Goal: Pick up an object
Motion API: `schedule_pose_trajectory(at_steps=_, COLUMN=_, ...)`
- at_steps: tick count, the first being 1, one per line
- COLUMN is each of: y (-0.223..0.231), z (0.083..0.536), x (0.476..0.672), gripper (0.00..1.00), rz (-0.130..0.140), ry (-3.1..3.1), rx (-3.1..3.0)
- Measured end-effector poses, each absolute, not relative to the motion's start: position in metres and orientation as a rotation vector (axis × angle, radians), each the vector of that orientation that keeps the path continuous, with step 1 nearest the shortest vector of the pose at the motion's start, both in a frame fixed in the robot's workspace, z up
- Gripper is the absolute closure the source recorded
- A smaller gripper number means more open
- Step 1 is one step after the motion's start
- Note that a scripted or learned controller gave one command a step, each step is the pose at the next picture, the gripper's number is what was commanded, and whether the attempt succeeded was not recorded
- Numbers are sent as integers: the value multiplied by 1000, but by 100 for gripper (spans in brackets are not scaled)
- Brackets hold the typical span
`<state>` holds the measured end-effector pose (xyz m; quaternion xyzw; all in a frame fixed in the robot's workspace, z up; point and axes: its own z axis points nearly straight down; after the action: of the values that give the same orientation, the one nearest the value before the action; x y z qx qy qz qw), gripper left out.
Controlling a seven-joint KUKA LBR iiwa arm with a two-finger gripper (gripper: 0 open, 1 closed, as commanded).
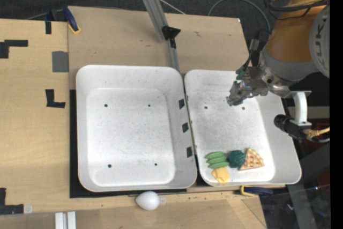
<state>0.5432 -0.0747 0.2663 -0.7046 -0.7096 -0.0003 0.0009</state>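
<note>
A small cluster of toy foods lies in the right white bin [278,137], well below the pincer [236,97] and near the bin's bottom edge: a green ridged piece like a pea pod [216,159], a dark teal lumpy piece like broccoli [235,157] just beside it, a triangular pizza slice with red dots [251,160] touching the teal piece, and a small yellow piece [221,174] under the green one. The pincer hangs over the upper part of that bin, apart from all of them, with nothing visible between its tips; whether they are spread or pressed together cannot be told. Behind it rises the grey arm with the orange band [292,24]; part of a dark letter, maybe "K", shows on its casing. Far left of the pincer sits the left white bin [86,115]. A white egg-shaped object [147,200] rests on the wooden table [32,115] below that bin.
</note>
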Motion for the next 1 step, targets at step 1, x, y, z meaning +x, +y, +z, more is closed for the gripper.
schedule_pose_trajectory(at_steps=1, y=-16, z=251, x=544, gripper=100, rz=1, ry=-2227, rx=-2211)
